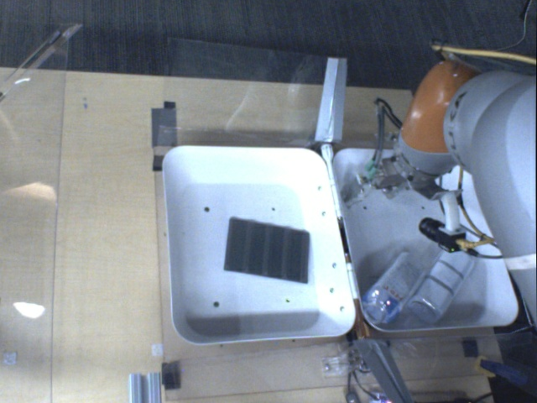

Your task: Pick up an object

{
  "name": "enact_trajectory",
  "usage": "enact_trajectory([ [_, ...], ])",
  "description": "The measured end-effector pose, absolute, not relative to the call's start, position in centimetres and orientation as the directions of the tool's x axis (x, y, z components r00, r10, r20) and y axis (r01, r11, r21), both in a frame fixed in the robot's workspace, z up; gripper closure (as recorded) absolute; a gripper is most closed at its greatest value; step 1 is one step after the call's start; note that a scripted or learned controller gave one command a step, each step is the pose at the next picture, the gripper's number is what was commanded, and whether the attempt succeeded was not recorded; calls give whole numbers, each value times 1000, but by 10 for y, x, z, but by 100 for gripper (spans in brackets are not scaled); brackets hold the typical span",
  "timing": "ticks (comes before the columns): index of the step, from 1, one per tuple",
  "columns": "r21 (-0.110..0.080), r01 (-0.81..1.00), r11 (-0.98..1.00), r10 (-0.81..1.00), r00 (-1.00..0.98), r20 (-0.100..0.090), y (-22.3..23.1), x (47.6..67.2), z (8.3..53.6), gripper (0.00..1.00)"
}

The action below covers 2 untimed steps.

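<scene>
A dark ribbed rectangular pad (267,248) lies flat in the middle of the left bin (193,225). In the right bin (369,233), a clear plastic bottle (388,290) with a bluish end lies near the front left corner. Beside it on the right is a second clear plastic container (440,284). My gripper (375,180) hangs over the back left corner of the right bin, below the orange band (430,116) of the arm. It is well apart from the bottle and the pad, and I see nothing held in it.
A raised divider wall (340,225) separates the two bins. A black stub with a yellow tip (442,235) juts out from the arm over the right bin. The grey arm body (499,158) covers the bin's right side. A clear panel post (331,99) stands behind the bins.
</scene>
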State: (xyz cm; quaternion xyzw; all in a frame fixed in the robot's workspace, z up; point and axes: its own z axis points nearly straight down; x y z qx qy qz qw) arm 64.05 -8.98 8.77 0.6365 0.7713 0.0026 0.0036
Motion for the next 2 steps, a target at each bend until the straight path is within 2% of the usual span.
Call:
enact_trajectory([
  [1, 6, 991, 131, 991, -131, -2, -152, 610, 134, 0],
  [2, 10, 968, 250, 968, -250, -3, -103, 563, 89, 0],
])
